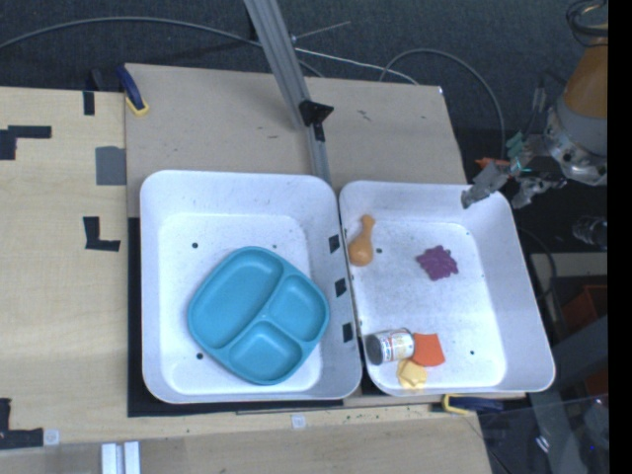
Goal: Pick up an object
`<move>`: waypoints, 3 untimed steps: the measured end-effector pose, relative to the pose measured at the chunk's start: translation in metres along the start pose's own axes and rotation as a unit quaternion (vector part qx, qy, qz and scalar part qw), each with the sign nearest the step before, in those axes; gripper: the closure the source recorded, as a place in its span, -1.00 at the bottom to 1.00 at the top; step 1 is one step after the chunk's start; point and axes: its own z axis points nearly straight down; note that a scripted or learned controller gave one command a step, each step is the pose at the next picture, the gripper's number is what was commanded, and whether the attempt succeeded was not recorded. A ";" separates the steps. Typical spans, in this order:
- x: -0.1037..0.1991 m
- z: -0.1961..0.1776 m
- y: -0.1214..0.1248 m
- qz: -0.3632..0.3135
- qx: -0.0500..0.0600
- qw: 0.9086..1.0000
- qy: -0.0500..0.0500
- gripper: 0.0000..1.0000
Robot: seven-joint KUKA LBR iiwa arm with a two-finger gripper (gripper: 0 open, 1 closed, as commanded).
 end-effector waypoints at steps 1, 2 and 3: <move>0.000 0.000 0.000 0.000 0.000 1.000 0.000 -1.00; -0.002 0.064 -0.003 0.000 0.003 1.000 0.000 -1.00; -0.011 0.115 -0.006 0.001 0.003 1.000 0.000 -1.00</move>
